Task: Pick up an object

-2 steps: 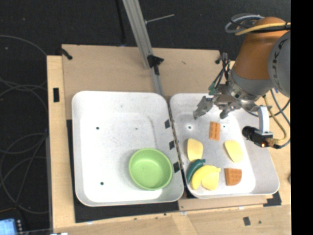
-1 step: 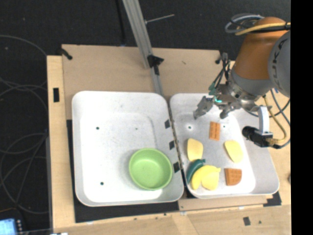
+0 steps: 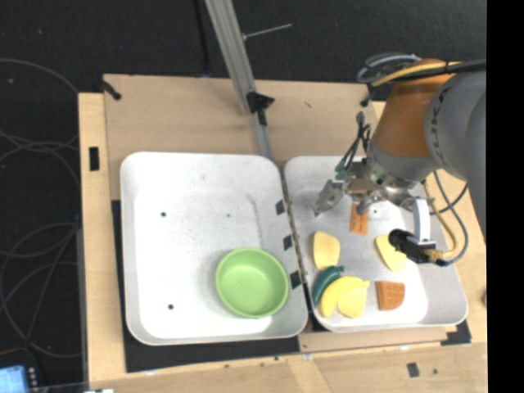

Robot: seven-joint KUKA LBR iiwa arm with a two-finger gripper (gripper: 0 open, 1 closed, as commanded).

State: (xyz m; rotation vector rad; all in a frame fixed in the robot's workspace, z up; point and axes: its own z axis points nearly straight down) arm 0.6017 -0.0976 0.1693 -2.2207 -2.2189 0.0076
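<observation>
My gripper (image 3: pixel 342 206) hangs over the back of the right bin (image 3: pixel 442 301) and looks open, with one grey finger (image 3: pixel 327 197) splayed out to the left. A small orange block (image 3: pixel 359 221) lies just below and to the right of it; nothing shows between the fingers. Closer to the front lie a yellow piece (image 3: pixel 326 249), a second yellow piece (image 3: pixel 391 253), a larger yellow lump (image 3: pixel 345 298) with a teal item (image 3: pixel 325 279) against it, and an orange wedge (image 3: pixel 390 295).
A green bowl (image 3: pixel 252 282) sits in the front right corner of the left bin (image 3: pixel 164 195). A slanted metal pole (image 3: pixel 237 64) rises behind the bins. The arm's grey and orange body (image 3: pixel 409 129) and its cables overhang the right bin's back right.
</observation>
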